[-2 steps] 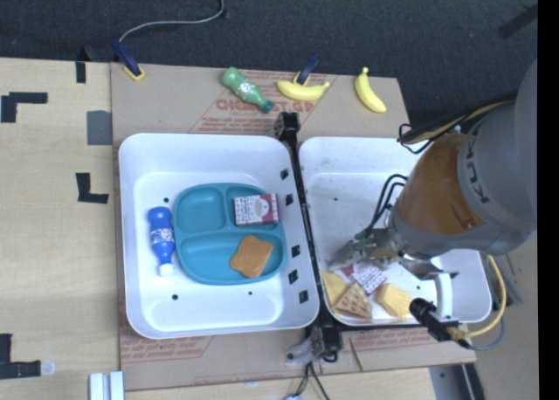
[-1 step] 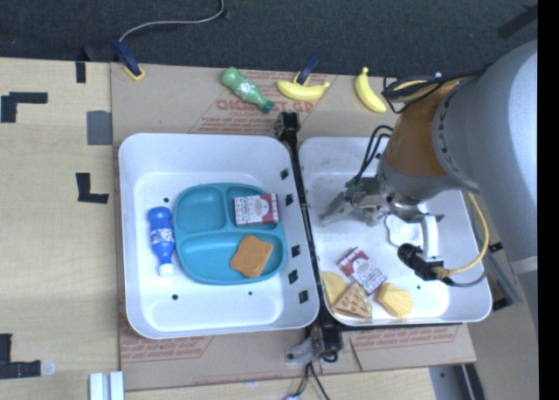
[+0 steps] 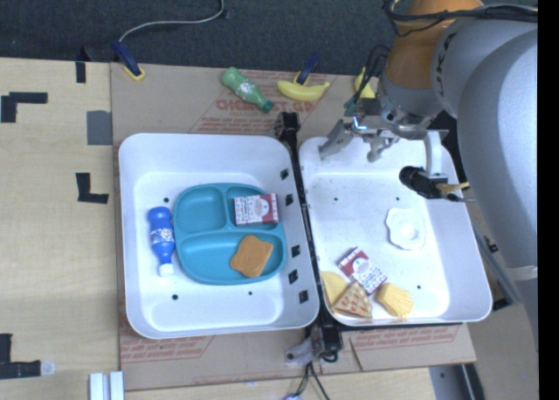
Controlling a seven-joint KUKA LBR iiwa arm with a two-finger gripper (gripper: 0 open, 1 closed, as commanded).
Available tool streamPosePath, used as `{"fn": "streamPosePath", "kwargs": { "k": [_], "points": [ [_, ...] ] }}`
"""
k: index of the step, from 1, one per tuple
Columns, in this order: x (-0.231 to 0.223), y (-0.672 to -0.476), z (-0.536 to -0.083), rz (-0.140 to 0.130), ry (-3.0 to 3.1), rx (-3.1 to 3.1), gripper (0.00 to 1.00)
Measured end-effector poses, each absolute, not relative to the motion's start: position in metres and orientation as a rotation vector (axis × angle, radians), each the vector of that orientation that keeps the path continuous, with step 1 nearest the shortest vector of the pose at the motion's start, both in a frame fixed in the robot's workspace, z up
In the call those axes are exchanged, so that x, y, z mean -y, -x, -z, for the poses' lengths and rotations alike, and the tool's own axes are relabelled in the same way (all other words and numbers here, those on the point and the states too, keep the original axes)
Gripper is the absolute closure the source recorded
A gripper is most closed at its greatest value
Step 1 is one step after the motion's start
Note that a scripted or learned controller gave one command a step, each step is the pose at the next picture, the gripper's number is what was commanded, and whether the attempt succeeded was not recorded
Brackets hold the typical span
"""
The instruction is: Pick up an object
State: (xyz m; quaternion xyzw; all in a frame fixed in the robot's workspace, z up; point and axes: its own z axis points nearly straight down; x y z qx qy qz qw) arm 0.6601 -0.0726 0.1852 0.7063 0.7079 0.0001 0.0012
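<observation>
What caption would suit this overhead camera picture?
Gripper poised over right bin of toy food; left bin holds a blue tray.

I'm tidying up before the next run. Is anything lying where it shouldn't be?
Yes: a green bottle and a banana lie on the cardboard behind the left bin, outside both bins, while the other items sit inside them.

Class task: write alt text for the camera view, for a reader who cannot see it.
A grey robot arm's gripper hovers at the right bin's far edge. The left bin holds a blue tray and blue bottle; toy foods lie in the right.
</observation>
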Motion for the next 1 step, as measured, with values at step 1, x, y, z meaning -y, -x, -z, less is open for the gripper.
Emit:
{"fn": "streamPosePath", "kwargs": {
  "k": [1],
  "points": [
    [0.0584,-0.6493,-0.1842,0.003,-2.22,-2.223,0.0]
  ]
}}
